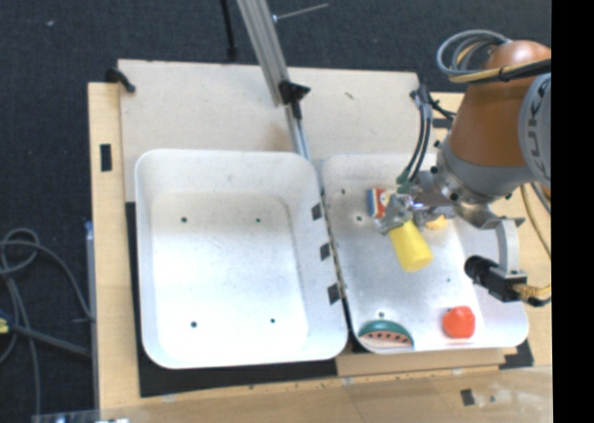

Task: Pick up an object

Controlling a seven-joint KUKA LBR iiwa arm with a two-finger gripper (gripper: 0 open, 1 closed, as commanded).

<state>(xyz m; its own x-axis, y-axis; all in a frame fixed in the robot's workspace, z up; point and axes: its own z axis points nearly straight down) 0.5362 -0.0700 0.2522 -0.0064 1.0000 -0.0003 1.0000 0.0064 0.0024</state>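
left bin (167,226) bare of candidates, all objects sit in the right bin (371,268): watermelon slice toy (385,336) at the near rim, yellow cylinder (410,248) mid-bin, orange-red ball (458,322) near right. gripper (406,211) hovers just over the cylinder's upper end; can't tell how wide it is. looks like approach step, grasp not confirmed. next: descend, close on the cylinder, lift.

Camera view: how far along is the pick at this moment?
Done: the arm has reached into the right bin, with the gripper low over its upper half. In hand: unclear; the yellow cylinder sits right below the gripper, but I cannot tell whether it is gripped. Left: a confirmed grasp and lift. The orange ball, watermelon slice and small colourful item lie untouched.
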